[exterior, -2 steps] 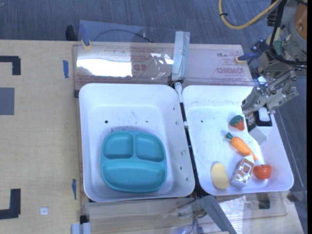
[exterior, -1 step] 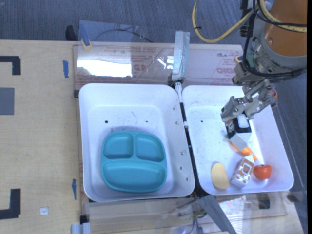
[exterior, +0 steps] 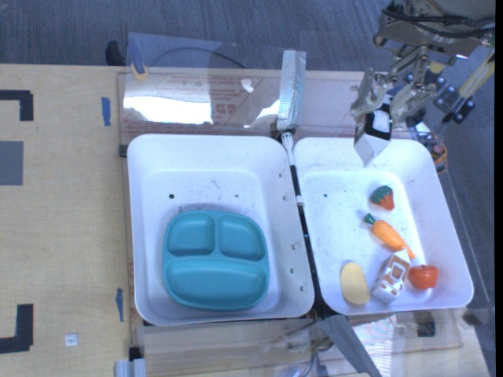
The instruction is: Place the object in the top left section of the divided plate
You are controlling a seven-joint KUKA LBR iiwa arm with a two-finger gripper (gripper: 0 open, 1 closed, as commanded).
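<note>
A teal divided plate (exterior: pixel 214 259) lies in the left bin (exterior: pixel 149 163); its two small sections are at the far side and the large one is at the near side. The right bin (exterior: pixel 330 179) holds a toy strawberry (exterior: pixel 383 197), a carrot (exterior: pixel 388 233), a yellow potato-like piece (exterior: pixel 354 283), a small white and brown carton (exterior: pixel 391 277) and a red tomato (exterior: pixel 424 276). My gripper (exterior: pixel 376 136) hangs over the far edge of the right bin, above and behind the strawberry. It looks open, with nothing between its fingers.
A raised rim (exterior: pixel 297 210) divides the two bins. A clear plastic sheet (exterior: pixel 204 93) and a metal bar (exterior: pixel 291 89) stand behind the bins. The wooden bench (exterior: pixel 55 226) stretches to the left.
</note>
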